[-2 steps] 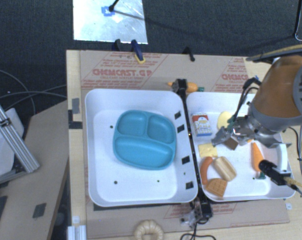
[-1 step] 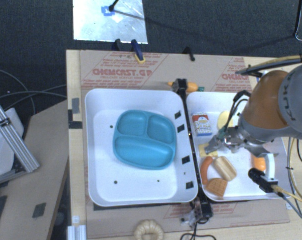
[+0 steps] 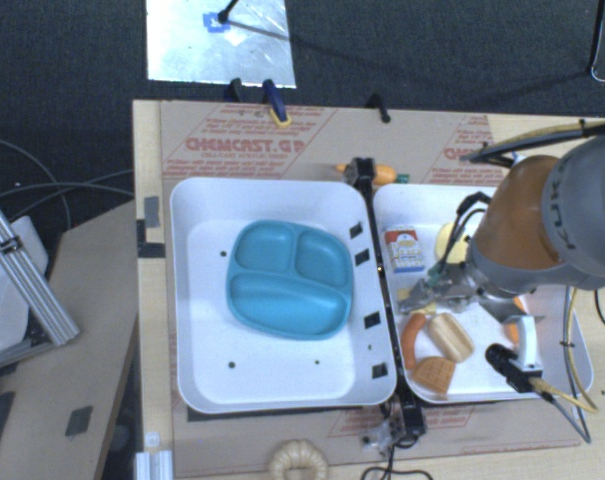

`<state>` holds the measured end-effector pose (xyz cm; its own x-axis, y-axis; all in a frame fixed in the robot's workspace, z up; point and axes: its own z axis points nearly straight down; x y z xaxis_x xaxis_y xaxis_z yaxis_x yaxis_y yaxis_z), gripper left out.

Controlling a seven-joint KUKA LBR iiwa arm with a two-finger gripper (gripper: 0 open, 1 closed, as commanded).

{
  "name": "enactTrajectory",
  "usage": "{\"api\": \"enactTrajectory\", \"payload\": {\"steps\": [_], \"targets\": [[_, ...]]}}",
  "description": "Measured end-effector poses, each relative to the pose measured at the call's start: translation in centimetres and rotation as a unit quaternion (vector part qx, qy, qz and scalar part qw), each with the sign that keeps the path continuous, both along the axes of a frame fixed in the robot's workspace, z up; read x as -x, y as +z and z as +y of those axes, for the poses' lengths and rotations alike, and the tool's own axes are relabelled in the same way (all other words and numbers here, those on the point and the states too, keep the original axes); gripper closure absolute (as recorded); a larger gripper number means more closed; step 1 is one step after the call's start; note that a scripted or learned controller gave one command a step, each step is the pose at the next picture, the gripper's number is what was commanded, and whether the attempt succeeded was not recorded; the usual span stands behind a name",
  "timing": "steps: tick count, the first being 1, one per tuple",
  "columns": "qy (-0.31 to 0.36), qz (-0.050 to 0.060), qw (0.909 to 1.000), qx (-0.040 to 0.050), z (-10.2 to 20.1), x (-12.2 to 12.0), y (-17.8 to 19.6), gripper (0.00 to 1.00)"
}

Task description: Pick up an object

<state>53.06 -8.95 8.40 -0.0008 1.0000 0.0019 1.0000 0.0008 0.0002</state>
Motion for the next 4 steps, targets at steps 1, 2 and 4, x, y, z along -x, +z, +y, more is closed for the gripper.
{"api": "enactTrajectory", "payload": {"steps": [1, 2, 4], "targets": [[0.0, -0.006, 1.0, 0.0017, -0.2, -0.4, 1.7, 1.0], [0.002, -0.003, 1.0, 0.0012, 0.2, 0.2, 7.6, 1.0], [0.002, -0.002, 1.0, 0.001, 0.3, -1.0, 14.1, 1.0]]}}
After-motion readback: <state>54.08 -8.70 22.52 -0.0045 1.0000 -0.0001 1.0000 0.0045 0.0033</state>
